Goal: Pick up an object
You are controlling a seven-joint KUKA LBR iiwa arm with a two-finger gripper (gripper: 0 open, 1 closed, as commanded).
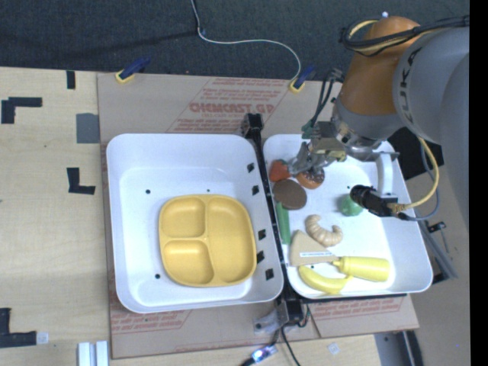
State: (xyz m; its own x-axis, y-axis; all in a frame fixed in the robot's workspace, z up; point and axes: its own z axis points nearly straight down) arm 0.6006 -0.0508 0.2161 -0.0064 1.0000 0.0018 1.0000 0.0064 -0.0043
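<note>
Gripper (309,161) low at the right bin's (408,277) far-left corner, over an orange ball (309,178); whether its jaws are parted, I cannot tell; yellow plate (207,240) in the left bin (130,204).

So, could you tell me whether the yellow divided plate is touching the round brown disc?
Apart. The camera view shows the yellow divided plate in the left bin, the round brown disc across the divider.
</note>
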